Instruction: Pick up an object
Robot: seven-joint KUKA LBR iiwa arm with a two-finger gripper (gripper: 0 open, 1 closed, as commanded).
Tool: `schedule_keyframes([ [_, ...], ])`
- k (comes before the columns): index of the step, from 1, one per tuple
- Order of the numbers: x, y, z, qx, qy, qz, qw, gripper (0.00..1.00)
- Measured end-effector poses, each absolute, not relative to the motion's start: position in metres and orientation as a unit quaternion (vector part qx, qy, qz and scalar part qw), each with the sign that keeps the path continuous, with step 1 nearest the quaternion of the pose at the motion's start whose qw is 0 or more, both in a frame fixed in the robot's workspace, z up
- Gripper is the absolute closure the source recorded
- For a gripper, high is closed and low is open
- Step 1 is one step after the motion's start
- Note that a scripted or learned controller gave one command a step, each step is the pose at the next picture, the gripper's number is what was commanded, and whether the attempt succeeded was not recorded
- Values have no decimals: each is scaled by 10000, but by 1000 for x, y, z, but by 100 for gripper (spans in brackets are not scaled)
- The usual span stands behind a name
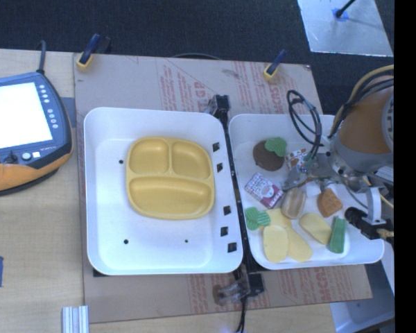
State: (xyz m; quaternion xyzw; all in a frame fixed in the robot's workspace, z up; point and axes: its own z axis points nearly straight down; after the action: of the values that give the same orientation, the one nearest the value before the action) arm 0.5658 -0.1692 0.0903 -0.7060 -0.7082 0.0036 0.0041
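Clutter all in the right bin [374,255], presumably heaped there as the stock to pick from; left bin [104,248] given over to one yellow divided plate [170,177], lying flat at its middle, likely the place for whatever gets lifted; both bins side by side on a cardboard sheet [187,82], pinned to the desk [28,255] by two clamps at the far edge, one [89,49] at the left corner, one [274,63] further right, probably to stop sliding under the arm's pushes.

Gripper [310,180] low over the middle of the right bin, just beside a tan piece [293,201] and a brown chunk [328,202], between the two; clenched or released, cannot tell, too tangled with cable and metal to read; nothing visibly grasped, so pick judged not yet made.

Counted in the right bin: one dark brown round piece with a green top [268,155] at the far left; one small printed packet [263,188] near the dividing wall; one green ridged piece [256,218] below it; one green bar [338,234] near the right; yellow slices [276,243] along the near edge, three or perhaps four, overlapping, hard to separate.

One handheld screen [21,127] on the desk, well apart at the left.
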Motion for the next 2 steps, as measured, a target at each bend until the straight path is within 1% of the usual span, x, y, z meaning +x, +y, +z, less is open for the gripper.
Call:
schedule_keyframes([
  [1, 658, -169, 91, -7047, -7095, 13, -2, 0],
  [2, 593, -162, 92, -7060, -7082, 30, 34, 0],
])
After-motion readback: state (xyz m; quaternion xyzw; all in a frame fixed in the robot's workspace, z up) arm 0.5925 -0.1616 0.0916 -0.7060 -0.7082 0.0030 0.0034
